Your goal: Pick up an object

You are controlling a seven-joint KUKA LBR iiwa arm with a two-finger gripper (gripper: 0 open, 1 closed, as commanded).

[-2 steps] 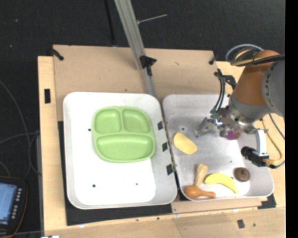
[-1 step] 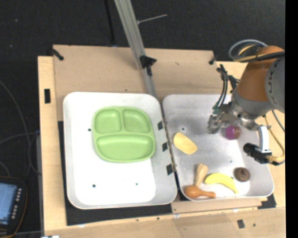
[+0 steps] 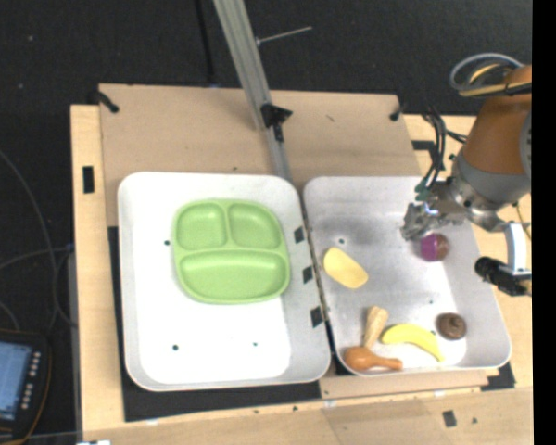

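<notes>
The end effector (image 3: 420, 222) hangs low over the right bin (image 3: 389, 197), and whether it is released or clenched I cannot tell. A small purple object (image 3: 433, 247) lies just beside it, toward the camera (touching or apart is unclear). Judging by this, nothing is lifted yet; grasp and raise remain, with a yellow piece (image 3: 346, 269) farther left as another candidate.

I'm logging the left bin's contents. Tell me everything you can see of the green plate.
The green plate is a pale lime tray with rounded corners, plastic by its look, split into three sections: two smaller ones on the far side, one long one on the near side. It lies flat, right way up, in the upper middle of the left bin, turned slightly askew to the bin's edges. Nothing lies in its sections, and it touches only the bin floor.
</notes>
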